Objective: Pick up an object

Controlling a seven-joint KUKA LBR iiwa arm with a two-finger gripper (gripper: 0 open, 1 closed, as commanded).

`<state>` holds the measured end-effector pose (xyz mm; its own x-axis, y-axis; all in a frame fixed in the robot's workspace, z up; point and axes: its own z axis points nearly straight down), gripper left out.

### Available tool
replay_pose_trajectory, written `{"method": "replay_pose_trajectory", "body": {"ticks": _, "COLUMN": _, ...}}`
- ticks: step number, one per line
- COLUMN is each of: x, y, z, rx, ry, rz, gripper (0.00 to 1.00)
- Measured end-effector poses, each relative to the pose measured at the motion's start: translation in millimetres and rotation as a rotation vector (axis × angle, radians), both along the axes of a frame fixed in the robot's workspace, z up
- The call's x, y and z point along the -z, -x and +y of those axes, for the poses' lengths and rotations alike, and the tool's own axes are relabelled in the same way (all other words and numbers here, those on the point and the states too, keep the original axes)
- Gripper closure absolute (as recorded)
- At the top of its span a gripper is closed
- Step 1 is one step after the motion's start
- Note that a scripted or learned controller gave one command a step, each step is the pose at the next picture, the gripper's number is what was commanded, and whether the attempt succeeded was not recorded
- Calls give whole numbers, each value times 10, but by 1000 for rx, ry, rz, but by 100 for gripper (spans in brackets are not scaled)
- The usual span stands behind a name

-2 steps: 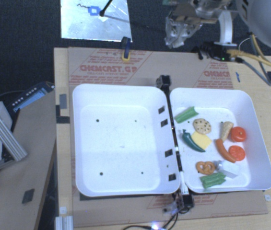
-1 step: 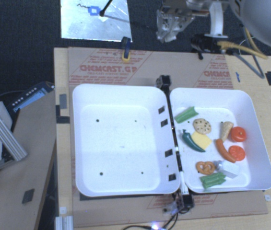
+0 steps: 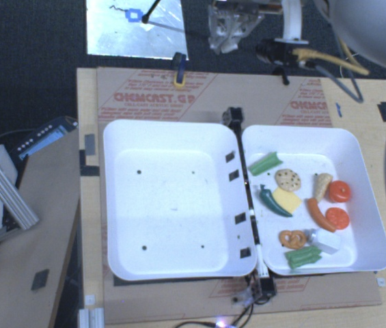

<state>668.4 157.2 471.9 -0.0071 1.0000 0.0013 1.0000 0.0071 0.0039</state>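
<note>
The right bin (image 3: 363, 176) holds several toy foods. Among them are a light green pea pod (image 3: 266, 162), a speckled cookie (image 3: 287, 179), a dark green pepper (image 3: 272, 200), a yellow cheese wedge (image 3: 288, 201), two red tomatoes (image 3: 339, 191) (image 3: 337, 218), an orange sausage (image 3: 317, 213), a pretzel (image 3: 292, 238) and a green bean piece (image 3: 303, 257). My gripper (image 3: 229, 31) hangs high at the top of the view, beyond the far edge of the bench. It is well apart from every item, and nothing shows in it.
The left bin (image 3: 121, 142) sits beside the right one, with black clips (image 3: 237, 176) along their shared wall. A blue and yellow clamp (image 3: 179, 70) stands at the bench's far edge. A shiny sheet (image 3: 134, 19) lies beyond it. A metal rail (image 3: 1, 190) is at the left.
</note>
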Motion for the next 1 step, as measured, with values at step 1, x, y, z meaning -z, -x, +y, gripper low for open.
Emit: {"method": "replay_pose_trajectory", "body": {"ticks": 1, "x": -116, "y": 0, "z": 170, "rx": 1, "ry": 0, "rz": 0, "gripper": 100}}
